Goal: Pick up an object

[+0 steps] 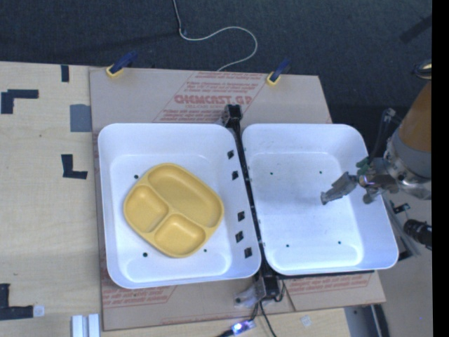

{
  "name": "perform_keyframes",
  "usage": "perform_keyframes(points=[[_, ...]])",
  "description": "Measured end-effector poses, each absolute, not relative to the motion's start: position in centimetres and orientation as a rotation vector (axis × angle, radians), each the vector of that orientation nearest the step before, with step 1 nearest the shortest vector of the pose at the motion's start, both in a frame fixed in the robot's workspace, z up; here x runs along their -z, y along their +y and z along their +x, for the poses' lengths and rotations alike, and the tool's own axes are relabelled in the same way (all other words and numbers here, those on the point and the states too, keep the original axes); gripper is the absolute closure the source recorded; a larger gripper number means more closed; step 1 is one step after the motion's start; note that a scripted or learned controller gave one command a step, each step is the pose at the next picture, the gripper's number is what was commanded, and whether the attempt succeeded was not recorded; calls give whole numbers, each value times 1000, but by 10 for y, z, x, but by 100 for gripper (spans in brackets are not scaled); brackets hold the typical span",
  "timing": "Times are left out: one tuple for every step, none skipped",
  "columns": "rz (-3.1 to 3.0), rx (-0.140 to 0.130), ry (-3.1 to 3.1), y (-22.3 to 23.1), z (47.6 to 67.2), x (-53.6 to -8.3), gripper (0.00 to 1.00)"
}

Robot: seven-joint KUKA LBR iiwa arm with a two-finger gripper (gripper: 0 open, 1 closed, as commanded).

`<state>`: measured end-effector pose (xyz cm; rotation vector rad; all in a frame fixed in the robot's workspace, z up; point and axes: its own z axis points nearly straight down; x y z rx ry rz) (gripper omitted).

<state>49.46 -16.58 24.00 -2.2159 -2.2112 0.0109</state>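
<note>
- Item: yellow divided plate point(174, 208), three compartments, lying flat in the left bin point(112, 153), nearer that bin's left-centre.
- Effector: gripper point(347, 190) over the right bin point(302, 255), near its right wall; fingers spread apart, nothing between them.
- Relation: plate lies well apart to the camera view's left of the gripper, beyond the central divider; its long axis runs diagonally, upper-left to lower-right.

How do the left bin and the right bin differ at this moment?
The left bin holds a yellow divided plate, while the right bin has none. The tool hangs over the right bin, not the left bin. Both are shallow, white, rounded-cornered, side by side on the cardboard sheet.
</note>
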Motion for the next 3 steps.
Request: perform_keyframes(points=[[-2219, -1, -2222, -166, 497, -245, 0], [-2217, -5, -2219, -160, 491, -185, 0], [-2217, -5, -2218, -163, 485, -140, 0]])
